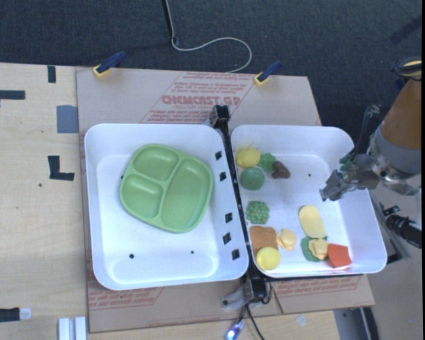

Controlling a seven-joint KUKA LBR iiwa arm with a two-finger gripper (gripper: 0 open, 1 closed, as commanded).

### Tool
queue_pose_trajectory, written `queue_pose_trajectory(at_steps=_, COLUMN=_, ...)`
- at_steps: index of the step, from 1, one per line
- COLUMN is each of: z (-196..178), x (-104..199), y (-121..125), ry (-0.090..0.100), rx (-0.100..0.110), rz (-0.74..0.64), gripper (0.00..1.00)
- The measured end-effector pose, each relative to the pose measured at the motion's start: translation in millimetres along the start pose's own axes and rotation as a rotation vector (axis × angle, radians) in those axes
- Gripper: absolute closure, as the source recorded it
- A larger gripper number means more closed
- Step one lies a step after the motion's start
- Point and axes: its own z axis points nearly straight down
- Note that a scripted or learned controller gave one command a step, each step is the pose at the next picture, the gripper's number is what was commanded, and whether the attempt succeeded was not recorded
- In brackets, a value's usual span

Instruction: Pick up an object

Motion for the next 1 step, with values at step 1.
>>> queue_pose_trajectory(at_steps=1, z=-125.2, x=81.1, y=11.3, ry=0.0, rx=-0.016, rz=-0.009, gripper=1.0)
